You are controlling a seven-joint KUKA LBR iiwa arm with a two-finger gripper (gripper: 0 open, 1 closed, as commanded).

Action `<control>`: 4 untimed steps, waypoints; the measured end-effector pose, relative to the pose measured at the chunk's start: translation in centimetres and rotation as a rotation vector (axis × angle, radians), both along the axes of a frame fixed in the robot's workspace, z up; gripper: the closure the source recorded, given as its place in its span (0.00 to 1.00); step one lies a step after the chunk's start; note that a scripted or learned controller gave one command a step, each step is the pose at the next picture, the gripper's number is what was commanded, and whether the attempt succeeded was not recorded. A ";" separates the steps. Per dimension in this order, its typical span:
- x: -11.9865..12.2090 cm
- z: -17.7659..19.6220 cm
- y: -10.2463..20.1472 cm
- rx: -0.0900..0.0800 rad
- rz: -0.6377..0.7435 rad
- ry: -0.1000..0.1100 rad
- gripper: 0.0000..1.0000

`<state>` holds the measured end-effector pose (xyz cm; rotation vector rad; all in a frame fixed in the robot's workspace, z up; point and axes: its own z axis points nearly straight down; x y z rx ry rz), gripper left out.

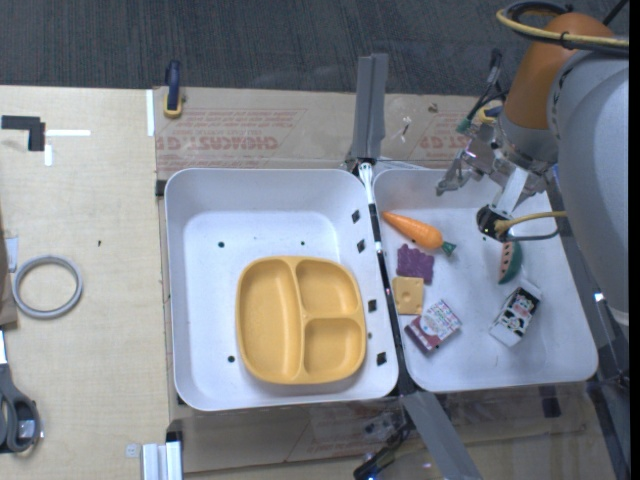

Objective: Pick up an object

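The right bin [560,363] holds several small items. An orange toy carrot [414,230] lies near the far left, with a purple piece [415,263] and a yellow square cracker [408,295] below it. A small printed packet [434,326] lies near the front. A watermelon slice [510,260] and a black-and-white cow-print carton [516,315] sit further right. My gripper [463,173] hangs over the bin's far part, up and to the right of the carrot, with nothing seen in it.
The left bin [200,268] holds a yellow divided plate [300,318]. A grey roll of tape [44,286] and scissors [18,418] lie on the wooden bench at the left. The grey arm [590,148] covers the right bin's right side.
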<state>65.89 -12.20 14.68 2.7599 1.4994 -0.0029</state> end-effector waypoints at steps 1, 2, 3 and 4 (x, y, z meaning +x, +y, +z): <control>-1.8 -5.5 2.4 0.000 -0.226 0.002 0.00; -0.8 -5.5 -3.2 0.000 -0.460 0.001 0.00; -1.5 4.5 5.5 0.000 -0.589 0.001 0.00; -1.5 4.4 5.5 -0.001 -0.590 0.002 0.00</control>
